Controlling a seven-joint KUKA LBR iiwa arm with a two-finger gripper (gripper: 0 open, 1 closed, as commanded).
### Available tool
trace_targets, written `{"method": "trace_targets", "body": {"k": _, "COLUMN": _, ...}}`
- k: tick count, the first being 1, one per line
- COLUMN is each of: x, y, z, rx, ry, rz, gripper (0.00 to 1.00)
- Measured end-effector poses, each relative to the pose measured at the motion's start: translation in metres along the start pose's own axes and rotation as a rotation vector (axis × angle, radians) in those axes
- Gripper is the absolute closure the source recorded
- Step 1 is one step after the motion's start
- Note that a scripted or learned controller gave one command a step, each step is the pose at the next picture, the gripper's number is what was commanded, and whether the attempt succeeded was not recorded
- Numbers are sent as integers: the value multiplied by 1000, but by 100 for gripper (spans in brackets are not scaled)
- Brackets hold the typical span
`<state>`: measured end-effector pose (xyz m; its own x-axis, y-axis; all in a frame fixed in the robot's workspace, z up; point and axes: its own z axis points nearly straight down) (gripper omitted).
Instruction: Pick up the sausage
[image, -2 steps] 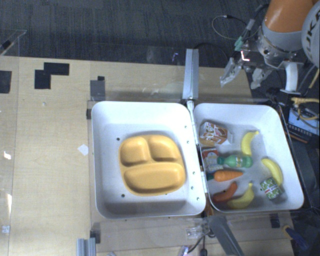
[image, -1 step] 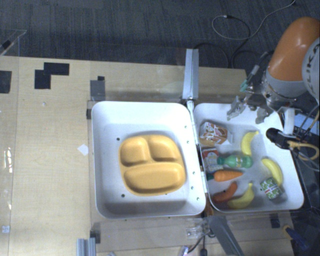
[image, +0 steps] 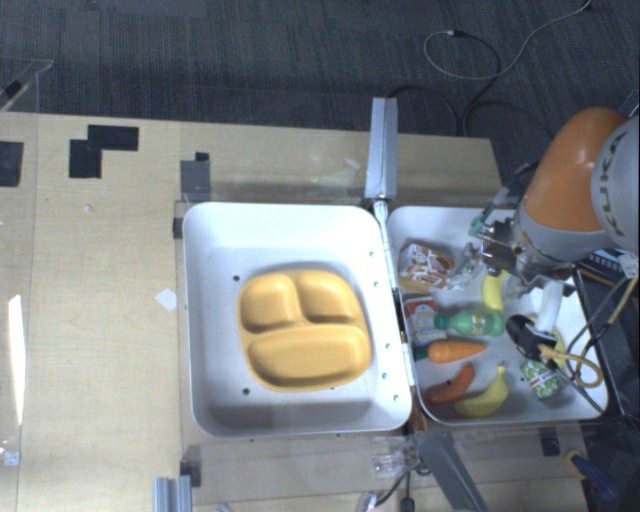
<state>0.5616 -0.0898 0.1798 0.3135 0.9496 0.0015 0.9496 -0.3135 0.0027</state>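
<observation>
I'm parked over the right bin (image: 590, 405), up at its far end; nothing picked yet, so this reads as the approach step, before any descent on the target

Sausage (image: 452, 384): reddish-brown, lying slanted in the near-left part of the right bin, just beside the bin's left wall. Its upper end points toward the carrot (image: 455, 351), and the near banana (image: 487, 396) sits right against its right side, possibly touching. Tight neighbourhood

My gripper (image: 497, 262) hangs below the orange band, over the far end of the bin near the snack packet (image: 427, 266) and the second banana (image: 493, 291). Well apart from the sausage, with the green bottle (image: 468, 323) and the carrot in between. Jaw state: cannot tell from this angle, the wrist body and clutter hide it

Left bin holds the yellow divided tray (image: 303, 329), not relevant

What the next move needs, as I judge it:
- translate toward the near-left corner, clearing the bottle and carrot on the way
- rotate wrist so the jaws close across the sausage's short axis, not along it
- come down on its middle or upper half, away from the banana side
- risk: one finger lands on the banana, or I nudge the sausage into the wall and it rolls out of the pinch
</observation>
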Motion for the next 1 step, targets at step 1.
{"method": "trace_targets", "body": {"k": 1, "x": -23, "y": -70, "z": 53, "rx": -1, "ry": 0, "rz": -266, "gripper": 0}}
